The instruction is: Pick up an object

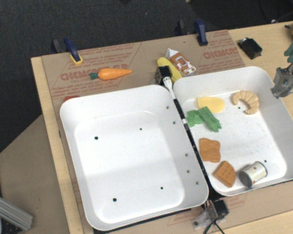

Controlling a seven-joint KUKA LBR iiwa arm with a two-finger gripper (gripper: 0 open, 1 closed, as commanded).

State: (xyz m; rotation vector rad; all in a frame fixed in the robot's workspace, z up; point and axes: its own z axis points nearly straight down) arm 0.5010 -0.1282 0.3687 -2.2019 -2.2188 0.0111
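At three o'clock, gripper (285,83) hovers beside the right bin (292,133); finger state indiscernible. Candidate objects, croissant (246,101) nearest at two o'clock, lie loose for unobstructed picking.

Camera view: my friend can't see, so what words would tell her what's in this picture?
Two white bins sit side by side on a bench; the right bin holds a croissant, yellow wedge, green toy, two brown pieces and a can. The gripper is at its right edge. A carrot lies behind the left bin.
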